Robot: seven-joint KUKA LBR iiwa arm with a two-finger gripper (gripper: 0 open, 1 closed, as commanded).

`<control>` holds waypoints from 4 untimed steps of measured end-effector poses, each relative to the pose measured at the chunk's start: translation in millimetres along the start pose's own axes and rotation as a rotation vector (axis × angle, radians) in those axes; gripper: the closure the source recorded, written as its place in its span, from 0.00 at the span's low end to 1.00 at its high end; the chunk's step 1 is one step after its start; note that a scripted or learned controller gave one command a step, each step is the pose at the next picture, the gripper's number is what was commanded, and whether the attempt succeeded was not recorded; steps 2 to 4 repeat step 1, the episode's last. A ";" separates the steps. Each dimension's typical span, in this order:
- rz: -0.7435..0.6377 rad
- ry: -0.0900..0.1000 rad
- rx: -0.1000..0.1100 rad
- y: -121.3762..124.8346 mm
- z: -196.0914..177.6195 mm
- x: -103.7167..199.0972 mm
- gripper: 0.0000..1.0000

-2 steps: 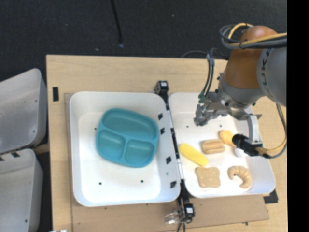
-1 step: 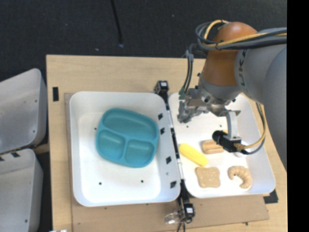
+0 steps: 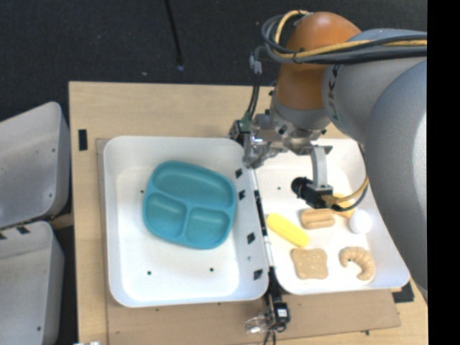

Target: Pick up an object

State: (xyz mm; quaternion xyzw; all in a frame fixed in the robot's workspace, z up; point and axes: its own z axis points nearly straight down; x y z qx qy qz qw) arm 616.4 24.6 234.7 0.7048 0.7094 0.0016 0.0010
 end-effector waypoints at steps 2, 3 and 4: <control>0.001 -0.001 0.001 17.2 8.1 49.9 1.00; 0.001 -0.001 0.001 17.2 8.1 49.9 1.00; 0.001 -0.001 0.001 17.2 8.1 49.9 1.00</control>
